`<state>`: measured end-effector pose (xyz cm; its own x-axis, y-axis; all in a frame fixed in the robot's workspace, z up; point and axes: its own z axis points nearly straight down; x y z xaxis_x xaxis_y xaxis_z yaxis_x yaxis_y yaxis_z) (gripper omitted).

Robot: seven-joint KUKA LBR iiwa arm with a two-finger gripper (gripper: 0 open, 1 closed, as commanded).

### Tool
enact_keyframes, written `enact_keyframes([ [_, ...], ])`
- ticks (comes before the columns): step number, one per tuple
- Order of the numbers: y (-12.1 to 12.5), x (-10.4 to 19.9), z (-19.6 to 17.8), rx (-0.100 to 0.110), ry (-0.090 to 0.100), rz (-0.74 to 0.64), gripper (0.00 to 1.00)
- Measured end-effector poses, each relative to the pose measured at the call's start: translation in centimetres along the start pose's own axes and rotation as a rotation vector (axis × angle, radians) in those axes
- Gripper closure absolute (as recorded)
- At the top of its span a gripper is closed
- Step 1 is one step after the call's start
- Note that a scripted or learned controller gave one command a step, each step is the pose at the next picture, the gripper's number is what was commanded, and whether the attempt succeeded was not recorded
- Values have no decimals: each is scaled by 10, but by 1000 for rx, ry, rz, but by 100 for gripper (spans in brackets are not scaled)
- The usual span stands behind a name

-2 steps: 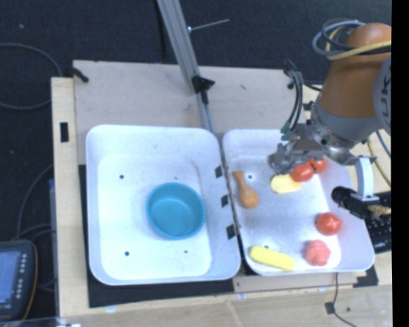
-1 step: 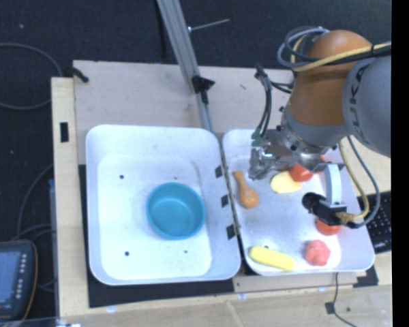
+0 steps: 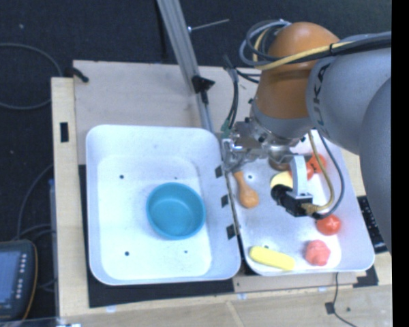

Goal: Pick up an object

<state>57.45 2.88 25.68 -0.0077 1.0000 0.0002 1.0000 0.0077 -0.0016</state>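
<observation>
Gripper is low over the left edge of the right bin, by the divider. Can't tell if it's apart or together. Tan piece lies just below it in view, top end right at the gripper; contact unclear. Same bin, near the front: banana, pink lump, red piece. Left bin has a blue bowl.

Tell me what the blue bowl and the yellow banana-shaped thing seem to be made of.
The blue bowl looks like smooth plastic: even colour, slight sheen. The yellow banana-shaped thing is probably matte plastic or rubber, one flat colour; the picture is too coarse to be sure.
</observation>
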Motion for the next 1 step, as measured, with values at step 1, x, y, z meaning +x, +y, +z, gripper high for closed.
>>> enact_keyframes([
  [1, 1, 56, -1, -1, 1, -2, 100],
])
